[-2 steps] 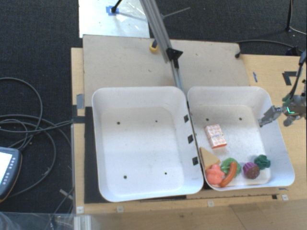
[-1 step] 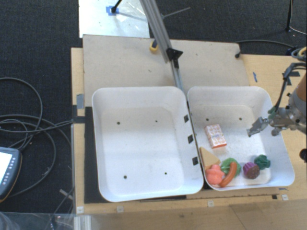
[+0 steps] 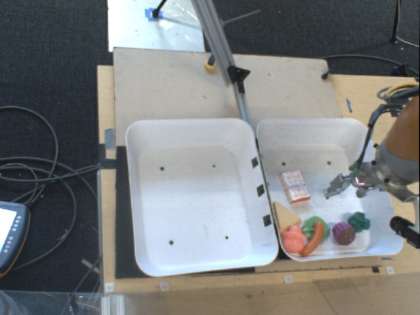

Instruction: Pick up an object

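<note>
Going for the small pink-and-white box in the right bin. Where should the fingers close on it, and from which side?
Probably grip the pink-and-white box across its two long edges, coming straight down from above. It lies flat on the right bin floor, with bare floor on both long sides; the yellow wedge sits just beyond its near short end. The gripper is beside it, to the right.

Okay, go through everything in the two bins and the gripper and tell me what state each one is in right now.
Gripper: above the right bin's floor, holding nothing.
Small box: lying flat, apart from the gripper.
Yellow wedge: lying near the bin's divider side.
Orange-red piece: resting in the front corner.
Red sausage: lying slanted against the green piece.
Purple piece: resting on the floor.
Left bin: upright.
</note>
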`<state>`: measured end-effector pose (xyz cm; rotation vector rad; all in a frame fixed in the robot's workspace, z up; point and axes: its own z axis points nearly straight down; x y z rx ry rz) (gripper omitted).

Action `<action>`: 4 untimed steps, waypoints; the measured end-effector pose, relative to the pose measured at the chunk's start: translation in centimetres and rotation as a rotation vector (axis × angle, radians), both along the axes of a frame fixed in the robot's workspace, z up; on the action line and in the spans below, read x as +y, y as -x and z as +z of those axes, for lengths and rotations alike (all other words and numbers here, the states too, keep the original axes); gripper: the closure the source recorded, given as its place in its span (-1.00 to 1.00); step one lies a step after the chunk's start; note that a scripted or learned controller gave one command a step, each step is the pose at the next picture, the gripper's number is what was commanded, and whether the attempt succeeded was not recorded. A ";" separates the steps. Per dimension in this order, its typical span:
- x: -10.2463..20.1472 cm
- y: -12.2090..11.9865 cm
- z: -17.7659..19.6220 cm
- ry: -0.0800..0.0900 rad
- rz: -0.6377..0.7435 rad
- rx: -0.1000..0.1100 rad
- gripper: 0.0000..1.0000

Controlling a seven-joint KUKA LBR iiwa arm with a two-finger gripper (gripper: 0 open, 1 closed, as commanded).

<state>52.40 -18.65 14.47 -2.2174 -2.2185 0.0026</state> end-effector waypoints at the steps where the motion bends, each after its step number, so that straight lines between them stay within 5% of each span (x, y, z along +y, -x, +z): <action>1: 0.1 0.0 -5.2 0.000 0.000 -0.001 -1.00; 2: -0.1 -0.1 -3.9 0.003 -0.001 -0.008 1.00; 4: -1.1 -0.5 6.9 0.006 0.004 -0.013 1.00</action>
